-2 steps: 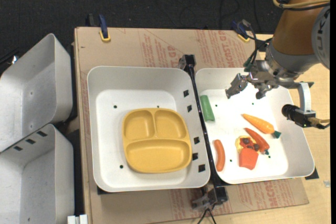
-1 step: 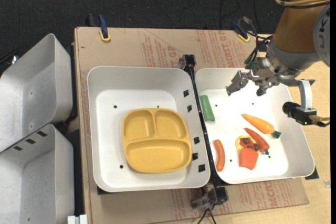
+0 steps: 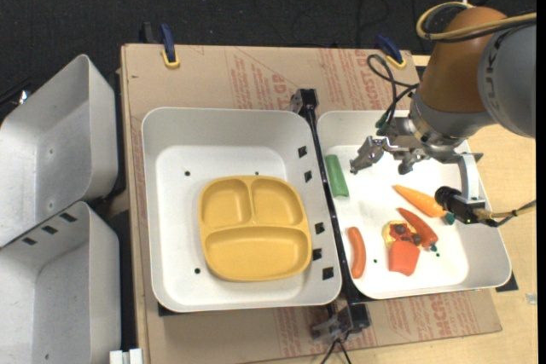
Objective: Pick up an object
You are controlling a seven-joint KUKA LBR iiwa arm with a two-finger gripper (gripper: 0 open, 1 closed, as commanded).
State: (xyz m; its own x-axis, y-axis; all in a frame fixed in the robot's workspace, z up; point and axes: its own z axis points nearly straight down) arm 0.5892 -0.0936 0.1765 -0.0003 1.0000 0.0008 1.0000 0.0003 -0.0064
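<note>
Hovering over the far end of the right shallow white bin (image 3: 486,264), the two-finger claw (image 3: 391,153) has its fingers spread apart with nothing between them. Just left of it lies a flat green plastic stick (image 3: 337,176). Nearer the camera rest an orange toy carrot (image 3: 418,199), a red pepper piece (image 3: 404,256) and a red sausage (image 3: 357,251). Far left, a yellow compartment tray (image 3: 254,228).

Even, fairly bright light falls from above; the white bins (image 3: 162,209) are near overexposed and shadows inside them are soft and short. The floor along the top of the frame is dark. Focus is slightly soft, perhaps from compression.
</note>
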